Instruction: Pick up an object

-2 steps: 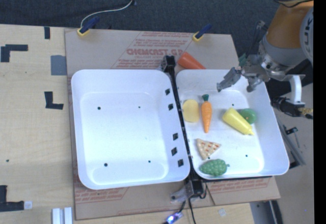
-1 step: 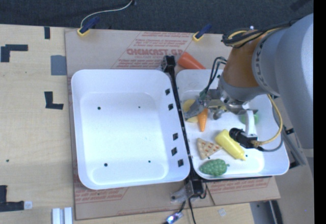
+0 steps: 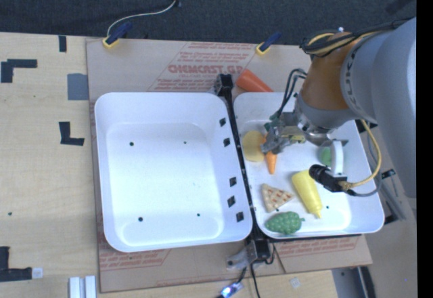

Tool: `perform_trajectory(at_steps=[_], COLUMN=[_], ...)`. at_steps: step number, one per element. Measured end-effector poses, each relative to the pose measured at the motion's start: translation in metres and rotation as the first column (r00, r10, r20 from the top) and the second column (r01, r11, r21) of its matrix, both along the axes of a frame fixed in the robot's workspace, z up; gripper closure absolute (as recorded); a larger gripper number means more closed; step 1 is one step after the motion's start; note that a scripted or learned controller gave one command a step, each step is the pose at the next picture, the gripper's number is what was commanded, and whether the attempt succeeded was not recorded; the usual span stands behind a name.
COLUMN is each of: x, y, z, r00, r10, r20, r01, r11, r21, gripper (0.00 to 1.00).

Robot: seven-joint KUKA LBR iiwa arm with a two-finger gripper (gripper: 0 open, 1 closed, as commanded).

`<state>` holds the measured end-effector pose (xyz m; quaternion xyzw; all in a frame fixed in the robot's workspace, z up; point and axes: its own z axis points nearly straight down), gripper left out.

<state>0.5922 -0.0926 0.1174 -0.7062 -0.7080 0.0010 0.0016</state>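
- A small orange carrot-shaped piece (image 3: 271,163) is seen in the right white bin (image 3: 365,225), near that bin's left wall and towards its middle, with the narrow end pointing to the near rim.
- The gripper (image 3: 273,143) is placed directly over the carrot's upper end and appears to meet it; whether the piece is gripped, and how wide the gripper stands, cannot be told from this slanted view.
- A pale yellow rounded piece (image 3: 251,146) is found just beside the carrot, on its left, against the bin wall.
- A tan triangular piece with a waffle pattern (image 3: 275,196) is laid nearer the front rim, just below the carrot.
- A long yellow piece (image 3: 308,194) is laid at a slant to the right of the triangle, and a knobbly green piece (image 3: 284,223) rests at the front rim.
- A small green piece (image 3: 327,154) is partly hidden on the right of the gripper.
- The grey arm with its orange band (image 3: 325,83) is stretched in from the right over the bin's far corner.
- The left white bin (image 3: 162,175) is set touching the right one.
- An orange object (image 3: 256,81) lies behind the bins on a cardboard sheet (image 3: 196,70), which is spread on the worktop (image 3: 34,154).
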Motion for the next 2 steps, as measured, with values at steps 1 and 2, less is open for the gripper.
perform_trajectory(at_steps=[1,2], x=[-0.0075,-0.0076], y=[-0.0143,-0.0136], z=[0.0333,0.0313], r00=[1.000,1.000], r10=[-0.002,-0.001], r20=[0.004,0.002], r01=[0.002,0.001], r11=[1.000,1.000], r21=[-0.001,-0.001], gripper=[1.00,0.00])
